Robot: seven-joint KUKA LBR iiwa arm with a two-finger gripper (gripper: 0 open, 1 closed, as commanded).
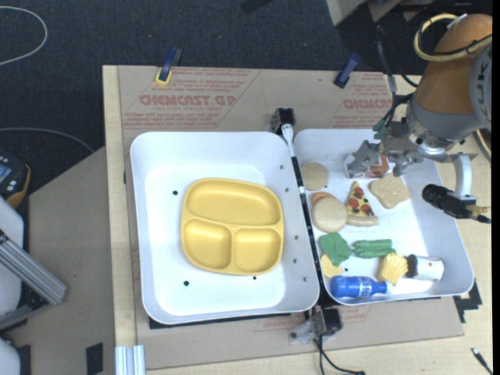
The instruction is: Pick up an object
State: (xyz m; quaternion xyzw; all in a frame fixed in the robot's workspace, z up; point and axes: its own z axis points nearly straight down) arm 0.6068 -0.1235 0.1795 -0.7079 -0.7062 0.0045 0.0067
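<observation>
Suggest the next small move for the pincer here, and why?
Probably a short descent with a slight correction. The pincer sits at the far end of the right bin, over a small reddish item beside the toast slice. Nothing is visibly held, and I cannot tell the finger state, so lowering onto that item seems the likeliest way to a grasp.
</observation>
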